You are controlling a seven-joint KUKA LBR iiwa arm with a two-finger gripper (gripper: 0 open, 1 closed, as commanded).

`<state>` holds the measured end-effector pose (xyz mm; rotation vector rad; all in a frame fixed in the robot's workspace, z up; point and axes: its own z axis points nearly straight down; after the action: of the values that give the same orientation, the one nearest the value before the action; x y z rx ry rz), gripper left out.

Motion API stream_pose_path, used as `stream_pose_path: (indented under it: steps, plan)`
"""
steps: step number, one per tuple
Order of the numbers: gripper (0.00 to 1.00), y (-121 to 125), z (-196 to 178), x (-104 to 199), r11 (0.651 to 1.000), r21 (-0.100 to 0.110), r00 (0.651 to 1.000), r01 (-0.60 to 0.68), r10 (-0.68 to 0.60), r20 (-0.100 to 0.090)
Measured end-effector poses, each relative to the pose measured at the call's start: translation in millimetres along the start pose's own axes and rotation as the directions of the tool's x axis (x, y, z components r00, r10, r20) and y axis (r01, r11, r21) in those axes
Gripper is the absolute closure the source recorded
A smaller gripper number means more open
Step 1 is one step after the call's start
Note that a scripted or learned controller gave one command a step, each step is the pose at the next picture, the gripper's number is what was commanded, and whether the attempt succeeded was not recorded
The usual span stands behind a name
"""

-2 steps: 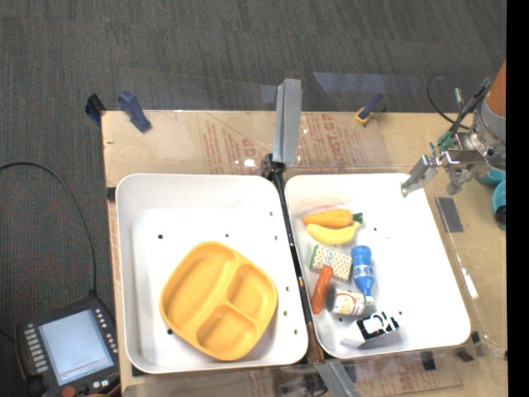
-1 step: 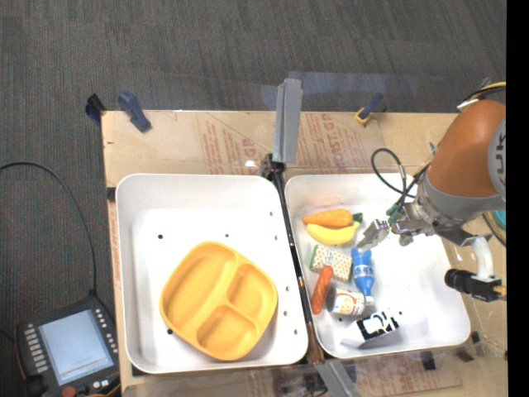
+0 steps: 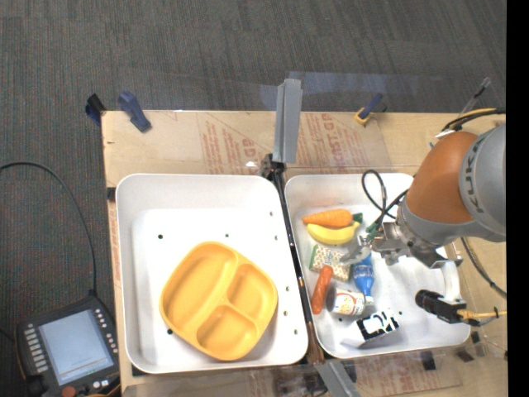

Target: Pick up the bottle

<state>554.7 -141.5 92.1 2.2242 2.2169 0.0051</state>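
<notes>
A small blue bottle [image 3: 364, 279] lies in the right bin [image 3: 430, 337], near its middle. My gripper [image 3: 364, 252] hangs just above the bottle's far end, low over the bin, with the grey and orange arm [image 3: 450, 193] reaching in from the right. Whether the gripper touches the bottle cannot be told. Right below the blue bottle lies a small labelled container [image 3: 347, 304] on its side.
The right bin also holds an orange carrot [image 3: 329, 217], a banana [image 3: 333, 233], a green-white packet [image 3: 324, 257], a red sausage-like piece [image 3: 321, 289] and a black-and-white item [image 3: 378, 325]. A yellow divided plate [image 3: 219, 300] sits in the left bin [image 3: 136, 222].
</notes>
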Motion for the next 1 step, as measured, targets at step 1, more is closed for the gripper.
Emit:
stream_pose_path:
  steps: [1]
  plan:
    - [1.0, 0.5, -8.6, 0.5, 1.0, 0.001, 1.0, -0.005, 0.005, -0.004]
